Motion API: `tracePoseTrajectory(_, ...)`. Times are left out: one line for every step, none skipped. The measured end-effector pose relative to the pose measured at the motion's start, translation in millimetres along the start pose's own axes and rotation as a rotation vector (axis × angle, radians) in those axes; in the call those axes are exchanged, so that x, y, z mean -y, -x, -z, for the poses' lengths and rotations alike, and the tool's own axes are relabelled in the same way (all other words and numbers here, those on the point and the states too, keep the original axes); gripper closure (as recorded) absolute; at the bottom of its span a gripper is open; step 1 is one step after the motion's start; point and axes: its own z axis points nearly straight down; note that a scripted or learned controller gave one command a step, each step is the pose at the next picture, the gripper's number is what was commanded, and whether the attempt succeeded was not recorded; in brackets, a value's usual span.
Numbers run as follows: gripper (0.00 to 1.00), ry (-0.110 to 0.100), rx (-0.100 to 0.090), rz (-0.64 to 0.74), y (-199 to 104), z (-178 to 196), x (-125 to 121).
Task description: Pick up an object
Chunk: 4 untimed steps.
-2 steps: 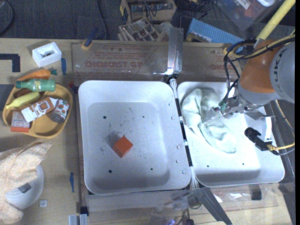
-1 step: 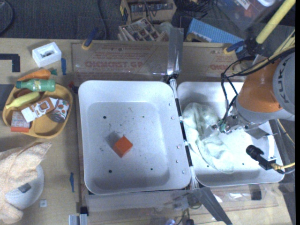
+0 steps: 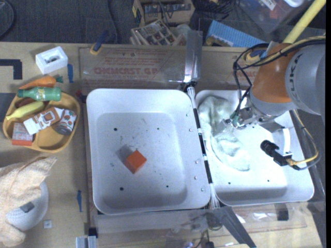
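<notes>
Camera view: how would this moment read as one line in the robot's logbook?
arm: over right bin | hand: at pale cloth | orange block: left bin, untouched

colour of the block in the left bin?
Orange block, alone on the left bin floor; clearest in the camera view.

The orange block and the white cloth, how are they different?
The orange block is small, solid and boxy; the white cloth is bigger, soft and crumpled. The orange block sits alone in the left bin, far from the arm; the white cloth lies in the right bin, right under the gripper. Both rest on a bin floor.
</notes>
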Motion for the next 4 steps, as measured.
tracePoseTrajectory(0.0, 0.0, -0.002, 0.063, -11, 0, 31)
tracePoseTrajectory(0.0, -0.002, -0.001, -0.072, 3, -1, -15)
tracePoseTrajectory(0.0, -0.01, -0.003, -0.082, 20, -3, -56)
tracePoseTrajectory(0.0, -0.01, -0.002, -0.229, 55, 57, -44)
